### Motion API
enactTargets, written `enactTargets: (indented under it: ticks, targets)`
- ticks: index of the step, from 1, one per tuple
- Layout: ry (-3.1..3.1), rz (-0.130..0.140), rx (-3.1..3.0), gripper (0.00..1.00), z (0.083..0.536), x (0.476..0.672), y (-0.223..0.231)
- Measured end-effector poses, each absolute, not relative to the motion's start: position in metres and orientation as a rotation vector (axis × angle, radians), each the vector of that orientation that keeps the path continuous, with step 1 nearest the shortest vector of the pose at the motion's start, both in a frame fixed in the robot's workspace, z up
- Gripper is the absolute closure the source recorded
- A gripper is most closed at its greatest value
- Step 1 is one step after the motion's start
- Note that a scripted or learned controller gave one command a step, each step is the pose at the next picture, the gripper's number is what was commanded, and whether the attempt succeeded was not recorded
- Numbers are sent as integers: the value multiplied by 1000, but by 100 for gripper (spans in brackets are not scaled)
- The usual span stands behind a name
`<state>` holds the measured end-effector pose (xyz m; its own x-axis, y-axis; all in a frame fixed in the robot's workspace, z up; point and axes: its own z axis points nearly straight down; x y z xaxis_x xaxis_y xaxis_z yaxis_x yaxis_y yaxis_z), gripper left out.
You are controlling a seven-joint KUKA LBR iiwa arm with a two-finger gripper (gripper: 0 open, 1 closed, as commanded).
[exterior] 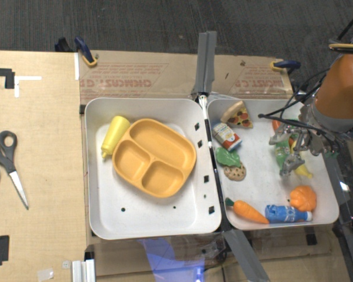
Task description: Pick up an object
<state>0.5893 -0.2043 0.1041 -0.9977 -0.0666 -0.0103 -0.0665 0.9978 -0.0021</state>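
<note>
Brown cardboard sheet [135, 75] bears red print, mirrored and unreadable. The gripper [289, 157] hangs low over the right white bin [256, 184]; finger spread cannot be told. A green toy piece [282, 155] lies beside the fingers.

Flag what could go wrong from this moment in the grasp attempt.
The gripper is low in the right bin, over a green item and a yellow piece lying close together, so it may catch both or nudge one away. Dark cables hang across the wrist and could snag. The orange toy and blue bottle sit nearby and might get bumped on the lift.
</note>
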Motion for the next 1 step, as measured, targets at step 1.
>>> enactTargets:
  ticks: [1]
  targets:
    - [3138, 1, 18, 0, 93, 585, -169]
